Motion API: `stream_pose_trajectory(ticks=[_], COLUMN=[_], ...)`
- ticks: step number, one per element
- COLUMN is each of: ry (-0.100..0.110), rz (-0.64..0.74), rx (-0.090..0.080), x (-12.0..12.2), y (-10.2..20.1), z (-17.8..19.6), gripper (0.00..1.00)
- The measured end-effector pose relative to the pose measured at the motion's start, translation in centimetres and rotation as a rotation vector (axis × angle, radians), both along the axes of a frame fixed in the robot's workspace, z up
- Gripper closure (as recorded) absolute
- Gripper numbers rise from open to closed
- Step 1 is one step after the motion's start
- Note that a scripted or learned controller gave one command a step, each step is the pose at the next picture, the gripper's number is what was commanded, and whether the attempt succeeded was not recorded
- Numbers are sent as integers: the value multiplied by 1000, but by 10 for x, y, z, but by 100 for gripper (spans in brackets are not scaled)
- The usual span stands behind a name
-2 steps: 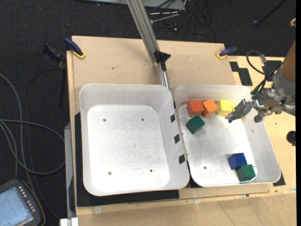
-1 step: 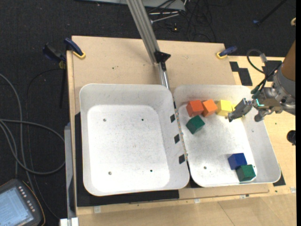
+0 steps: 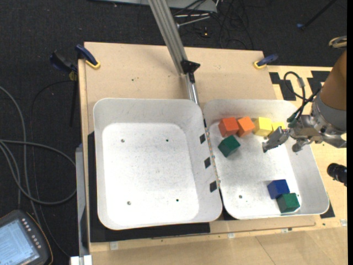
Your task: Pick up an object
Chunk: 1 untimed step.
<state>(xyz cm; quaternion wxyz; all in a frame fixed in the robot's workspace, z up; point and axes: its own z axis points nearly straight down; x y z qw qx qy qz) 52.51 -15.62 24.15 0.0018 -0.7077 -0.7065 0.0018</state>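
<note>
The right bin [image 3: 259, 203] holds several blocks. Along its far side sit a red-orange block [image 3: 228, 127], an orange block [image 3: 246, 126] and a yellow block [image 3: 264, 127] in a row. Just in front of the red-orange one is a green block [image 3: 229, 146]. At the near right, a blue block [image 3: 278, 187] touches a dark green block [image 3: 288, 202]. My gripper [image 3: 285, 142] hangs over the bin's right side, just right of and below the yellow block. It is open, with nothing between its fingers.
The left bin [image 3: 99, 148] lies beside the right one, their rims meeting at the middle. A metal pole [image 3: 168, 26] slants in from the top. Clamps [image 3: 88, 57] sit at the bench's far corners. Cables run on the floor at left.
</note>
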Motion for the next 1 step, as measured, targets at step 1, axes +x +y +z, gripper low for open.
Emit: stream_pose_trajectory(ticks=[1], ry=[0], rz=[1], rx=[1], x=[-1], y=[1], z=[-43], gripper=[0])
